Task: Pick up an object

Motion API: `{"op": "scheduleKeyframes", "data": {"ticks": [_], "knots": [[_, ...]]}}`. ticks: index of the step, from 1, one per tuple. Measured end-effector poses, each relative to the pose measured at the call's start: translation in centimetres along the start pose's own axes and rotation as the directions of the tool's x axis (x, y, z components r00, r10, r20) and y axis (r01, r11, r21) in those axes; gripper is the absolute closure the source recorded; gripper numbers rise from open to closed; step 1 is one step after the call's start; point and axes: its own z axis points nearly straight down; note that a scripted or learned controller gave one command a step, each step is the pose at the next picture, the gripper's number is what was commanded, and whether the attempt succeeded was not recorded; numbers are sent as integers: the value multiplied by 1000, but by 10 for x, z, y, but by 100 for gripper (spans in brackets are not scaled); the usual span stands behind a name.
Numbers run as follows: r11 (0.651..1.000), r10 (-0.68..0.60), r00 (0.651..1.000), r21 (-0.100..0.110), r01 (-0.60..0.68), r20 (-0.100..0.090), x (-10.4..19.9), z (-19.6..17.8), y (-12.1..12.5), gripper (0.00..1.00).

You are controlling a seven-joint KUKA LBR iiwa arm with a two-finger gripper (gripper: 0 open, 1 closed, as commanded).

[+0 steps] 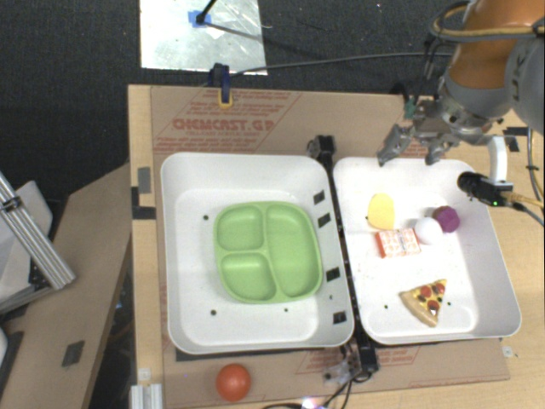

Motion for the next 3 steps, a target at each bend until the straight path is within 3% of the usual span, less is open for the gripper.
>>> {"op": "scheduleKeyframes", "data": {"ticks": [1, 3], "knots": [[1000, -2, 1000, -12, 2, 1, 0, -8, 2, 0], [1000, 1, 1000, -10, -1, 1, -3, 76, -1, 0]]}}
